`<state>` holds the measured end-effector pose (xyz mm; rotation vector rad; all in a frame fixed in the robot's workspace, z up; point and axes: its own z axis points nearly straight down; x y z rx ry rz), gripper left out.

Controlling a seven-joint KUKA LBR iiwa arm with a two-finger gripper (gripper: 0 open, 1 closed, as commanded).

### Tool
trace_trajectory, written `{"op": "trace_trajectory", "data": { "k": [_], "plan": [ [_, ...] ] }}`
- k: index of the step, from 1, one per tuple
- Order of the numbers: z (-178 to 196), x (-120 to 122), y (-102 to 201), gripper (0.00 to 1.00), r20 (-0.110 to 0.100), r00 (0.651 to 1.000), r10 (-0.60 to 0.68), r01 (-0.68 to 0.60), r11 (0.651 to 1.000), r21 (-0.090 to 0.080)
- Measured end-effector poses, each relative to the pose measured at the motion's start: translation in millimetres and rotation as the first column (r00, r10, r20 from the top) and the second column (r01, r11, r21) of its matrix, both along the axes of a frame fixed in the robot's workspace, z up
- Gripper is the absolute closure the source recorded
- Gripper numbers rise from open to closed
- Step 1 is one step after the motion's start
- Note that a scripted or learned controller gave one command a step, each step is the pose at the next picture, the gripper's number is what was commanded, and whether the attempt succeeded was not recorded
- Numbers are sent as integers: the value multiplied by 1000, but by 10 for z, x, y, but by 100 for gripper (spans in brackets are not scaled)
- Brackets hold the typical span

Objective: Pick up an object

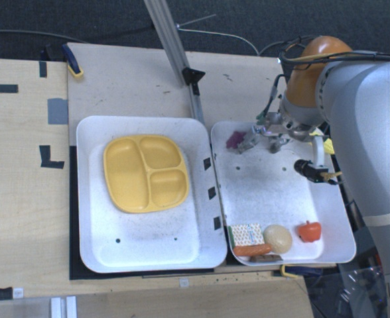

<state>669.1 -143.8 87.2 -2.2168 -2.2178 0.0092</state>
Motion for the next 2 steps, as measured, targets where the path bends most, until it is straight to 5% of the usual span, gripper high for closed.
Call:
{"op": "trace_trajectory", "data": {
  "k": [1, 2],
  "plan": [
    [10, -661, -368, 0, 2, 1000, -4, 4, 1000, -2],
    [15, -62, -661, 0, -1, 1000, 1, -1, 1000, 4]
  ]
}}
